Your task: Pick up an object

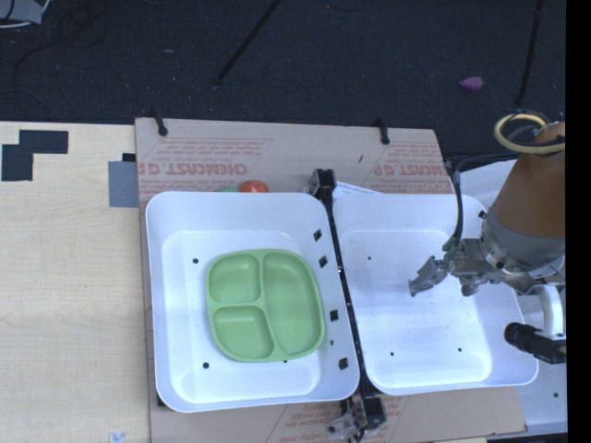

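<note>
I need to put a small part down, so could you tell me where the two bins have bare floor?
The right bin has bare floor left of and below the gripper, out to its walls. The left bin is crowded: the green divided plate takes the middle, leaving a bare margin, widest along its top and left walls.

A robotics lab: a desk (65,293) with two white bins (175,238) on taped cardboard (277,155), and cables (259,17) on dark carpet.

Even overhead light, white bins (185,247) bright (slightly washed out); dark surround, soft focus
</note>
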Robot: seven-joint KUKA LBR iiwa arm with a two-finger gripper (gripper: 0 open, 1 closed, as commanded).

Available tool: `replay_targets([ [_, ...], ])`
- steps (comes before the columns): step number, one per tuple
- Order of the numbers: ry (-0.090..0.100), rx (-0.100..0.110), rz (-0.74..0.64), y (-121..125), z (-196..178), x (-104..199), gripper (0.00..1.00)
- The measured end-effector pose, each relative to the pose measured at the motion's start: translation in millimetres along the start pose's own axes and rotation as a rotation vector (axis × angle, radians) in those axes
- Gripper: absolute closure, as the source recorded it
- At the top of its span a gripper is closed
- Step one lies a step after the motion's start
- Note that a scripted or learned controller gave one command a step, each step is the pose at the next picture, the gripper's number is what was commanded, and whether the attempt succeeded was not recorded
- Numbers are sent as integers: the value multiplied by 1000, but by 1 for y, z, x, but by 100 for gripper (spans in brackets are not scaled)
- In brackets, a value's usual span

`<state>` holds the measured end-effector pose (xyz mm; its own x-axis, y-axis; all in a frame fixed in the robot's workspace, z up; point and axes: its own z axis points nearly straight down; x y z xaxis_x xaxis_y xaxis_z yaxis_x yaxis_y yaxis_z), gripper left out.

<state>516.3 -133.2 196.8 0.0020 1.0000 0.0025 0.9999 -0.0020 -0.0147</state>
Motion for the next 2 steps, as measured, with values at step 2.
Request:
replay_targets([
  [2,0,-6,-2,-5,55,1,0],
])
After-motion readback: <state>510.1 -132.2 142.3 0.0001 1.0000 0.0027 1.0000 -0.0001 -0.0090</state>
